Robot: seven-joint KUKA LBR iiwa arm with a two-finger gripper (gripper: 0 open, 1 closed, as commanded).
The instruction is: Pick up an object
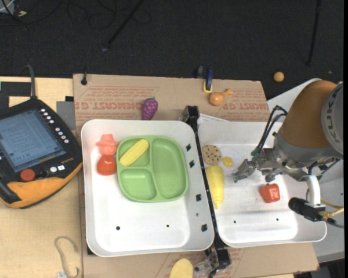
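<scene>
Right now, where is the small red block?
In the camera view, the small red block lies in the right white bin, near its right side, just below the claw.

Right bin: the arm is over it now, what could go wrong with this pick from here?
1. The tool sits between a small yellow piece and a red block, over neither, so it may close on nothing.
2. The banana and cookie lie close to the left wall of the right bin; a sweep that way could shove them against it.
</scene>
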